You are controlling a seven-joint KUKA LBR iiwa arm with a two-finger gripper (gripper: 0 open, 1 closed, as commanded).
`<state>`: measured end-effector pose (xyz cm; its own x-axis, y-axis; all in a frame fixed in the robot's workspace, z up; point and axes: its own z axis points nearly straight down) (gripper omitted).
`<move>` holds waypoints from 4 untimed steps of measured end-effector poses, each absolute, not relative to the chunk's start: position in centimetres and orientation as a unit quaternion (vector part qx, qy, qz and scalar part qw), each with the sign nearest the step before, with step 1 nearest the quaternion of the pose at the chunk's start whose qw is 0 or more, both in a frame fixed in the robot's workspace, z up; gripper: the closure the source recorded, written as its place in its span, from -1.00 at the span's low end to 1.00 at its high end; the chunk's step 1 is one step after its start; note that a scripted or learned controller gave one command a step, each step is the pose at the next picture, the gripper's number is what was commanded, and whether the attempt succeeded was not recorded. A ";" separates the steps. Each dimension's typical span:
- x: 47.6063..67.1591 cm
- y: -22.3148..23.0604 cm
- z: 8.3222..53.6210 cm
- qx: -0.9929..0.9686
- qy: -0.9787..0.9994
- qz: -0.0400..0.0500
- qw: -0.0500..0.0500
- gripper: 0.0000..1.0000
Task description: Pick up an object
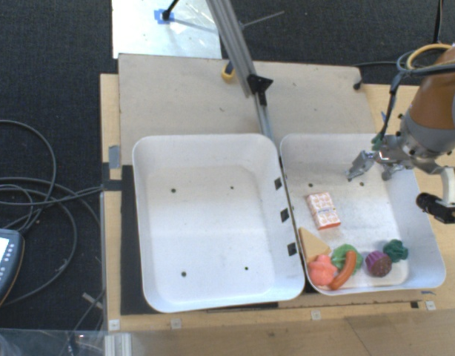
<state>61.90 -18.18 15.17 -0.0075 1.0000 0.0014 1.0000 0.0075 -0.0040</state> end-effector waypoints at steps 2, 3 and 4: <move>61.7 -17.9 10.6 -0.706 -0.709 -0.001 -0.002 1.00; 62.0 -18.1 15.0 -0.706 -0.709 -0.002 -0.003 1.00; 61.6 -17.4 21.0 -0.705 -0.710 -0.002 -0.004 1.00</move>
